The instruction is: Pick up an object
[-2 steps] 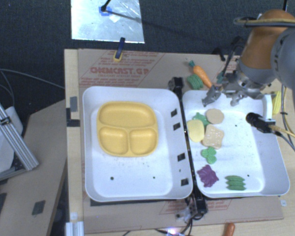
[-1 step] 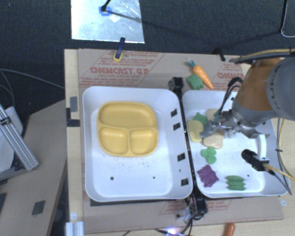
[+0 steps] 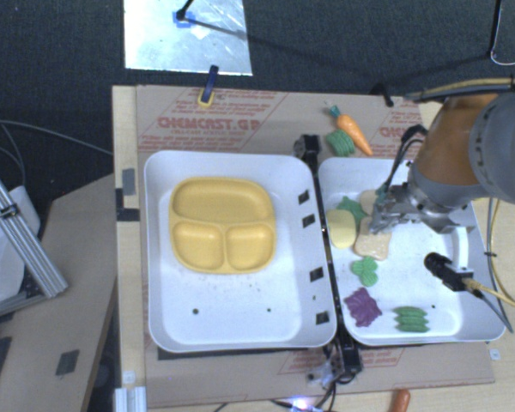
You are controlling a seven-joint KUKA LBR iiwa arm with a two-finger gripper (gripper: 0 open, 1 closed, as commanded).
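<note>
Red "CHEMCAST GP" lettering, on brown bench sheet [image 3: 266, 110]

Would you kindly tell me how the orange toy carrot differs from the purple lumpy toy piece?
The orange toy carrot is long and tapered; the purple lumpy toy piece is squat and knobbly. The carrot has a green top; the purple piece is one colour. The carrot lies on the printed board beyond the bins; the purple piece lies inside the right-hand white bin. Both are small toy foods.

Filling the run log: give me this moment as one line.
hand: low in right bin | at hand: beige piece, yellow piece | left bin: yellow tray | carrot: outside bins
</note>
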